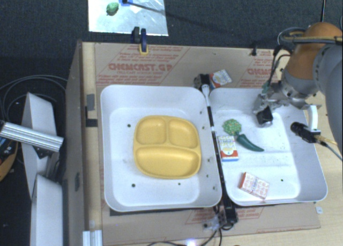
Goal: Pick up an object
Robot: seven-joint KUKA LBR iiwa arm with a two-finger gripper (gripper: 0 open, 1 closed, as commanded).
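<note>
From the camera above the bench, the arm (pixel 316 57) comes in from the right and hangs over the far part of the right bin (pixel 308 183). Its gripper (pixel 263 115) sits low above the bin floor, dark and small from here, and I cannot tell how it is set. Nothing that I can make out is caught in it.

The things it could take all lie in that right bin. A green broccoli piece (pixel 232 127) sits near the bin's left wall, with a dark green pepper (pixel 249 142) just beside it on the nearer right. A small red and white box (pixel 228 148) lies against the left wall, and a flat patterned packet (pixel 254 184) rests nearer, well apart from the others. The gripper is to the right of the broccoli and farther back, not above any of them.

My worry is that a straight descent from here would meet bare floor, since nothing lies beneath it. If it shifts toward the broccoli, the pepper is close enough to be nudged or pinched along with it. The box against the wall leaves little room on that side, and the flat packet looks hard to get under.

The left bin (pixel 115 111) holds a yellow divided plate (pixel 166 147). Both bins stand on a brown printed cardboard sheet (pixel 161 62), with dark floor beyond, a shiny foil square (pixel 128 4) at the far side, and cables (pixel 21 87) and metal parts on the left.
</note>
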